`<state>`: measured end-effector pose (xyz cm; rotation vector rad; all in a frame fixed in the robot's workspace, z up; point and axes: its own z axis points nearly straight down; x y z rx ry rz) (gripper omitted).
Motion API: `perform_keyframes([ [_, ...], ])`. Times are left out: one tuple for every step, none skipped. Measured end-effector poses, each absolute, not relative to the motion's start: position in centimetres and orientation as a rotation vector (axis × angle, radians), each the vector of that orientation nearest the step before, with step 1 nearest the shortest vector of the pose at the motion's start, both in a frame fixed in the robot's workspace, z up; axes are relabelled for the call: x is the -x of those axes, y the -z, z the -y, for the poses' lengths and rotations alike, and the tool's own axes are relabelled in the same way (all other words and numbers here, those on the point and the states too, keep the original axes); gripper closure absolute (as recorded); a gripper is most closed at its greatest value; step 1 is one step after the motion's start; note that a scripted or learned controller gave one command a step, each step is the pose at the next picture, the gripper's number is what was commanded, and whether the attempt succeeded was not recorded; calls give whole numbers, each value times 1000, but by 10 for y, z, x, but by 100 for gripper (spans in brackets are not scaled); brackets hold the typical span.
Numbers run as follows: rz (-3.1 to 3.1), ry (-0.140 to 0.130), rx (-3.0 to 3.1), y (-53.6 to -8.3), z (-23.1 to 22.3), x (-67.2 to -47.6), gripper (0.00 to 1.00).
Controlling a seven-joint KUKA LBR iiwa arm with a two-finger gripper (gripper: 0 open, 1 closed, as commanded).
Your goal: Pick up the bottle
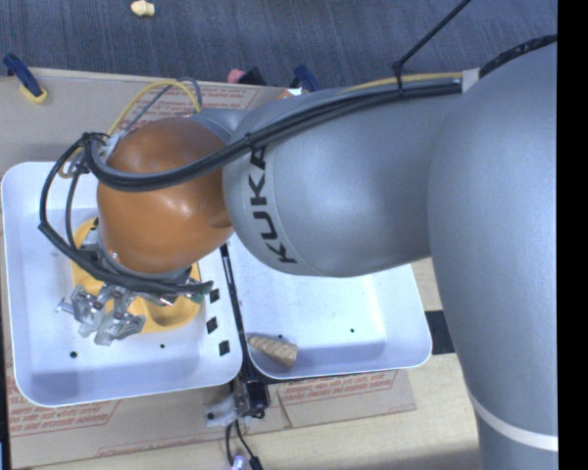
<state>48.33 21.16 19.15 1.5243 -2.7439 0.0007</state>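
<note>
My gripper (103, 318) hangs low over the left bin (24, 292), near its front middle. The orange wrist band (157, 199) and black cables cover most of that bin. A yellow object (179, 313) lies on the bin floor right beside and partly under the gripper; another yellow patch (84, 233) peeks out left of the wrist. It may be the bottle, but most of it is hidden and its shape is unclear. I cannot see whether anything sits in the gripper.
A small tan, ridged piece (272, 350) lies at the front left corner of the right bin (372, 311). The grey arm covers that bin's back half. Blue clamps (24, 76) hold the cardboard base at the back.
</note>
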Motion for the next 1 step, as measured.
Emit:
perform_keyframes([
  [2978, -1, -1007, -224, -197, -477, 100],
])
